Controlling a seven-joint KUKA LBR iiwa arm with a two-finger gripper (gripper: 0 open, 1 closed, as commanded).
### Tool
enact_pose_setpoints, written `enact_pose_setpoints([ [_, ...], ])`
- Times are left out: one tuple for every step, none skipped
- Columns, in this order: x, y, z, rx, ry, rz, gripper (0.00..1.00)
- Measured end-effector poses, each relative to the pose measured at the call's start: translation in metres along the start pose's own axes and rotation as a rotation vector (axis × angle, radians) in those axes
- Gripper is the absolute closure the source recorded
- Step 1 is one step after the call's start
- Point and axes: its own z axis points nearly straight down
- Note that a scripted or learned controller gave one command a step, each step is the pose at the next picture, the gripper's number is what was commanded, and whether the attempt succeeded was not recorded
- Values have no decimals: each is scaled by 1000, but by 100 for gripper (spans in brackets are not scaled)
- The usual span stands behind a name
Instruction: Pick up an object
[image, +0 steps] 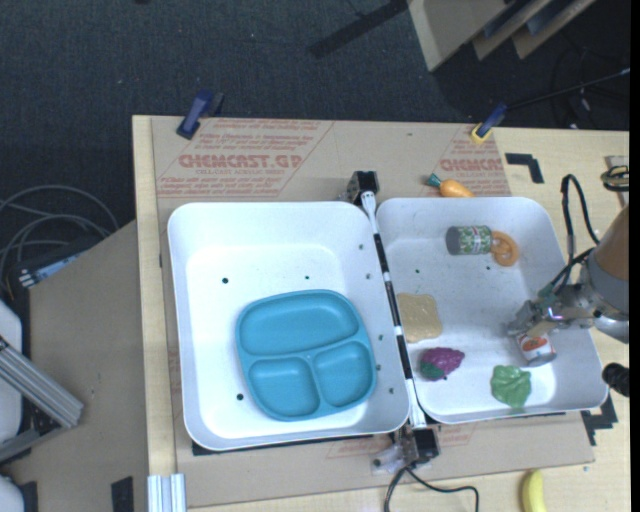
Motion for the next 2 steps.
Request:
enact_pose_setpoints([
  [56, 65, -60, 3, 3, -2, 100],
  [144, 71, -84, 4, 4, -2, 100],
])
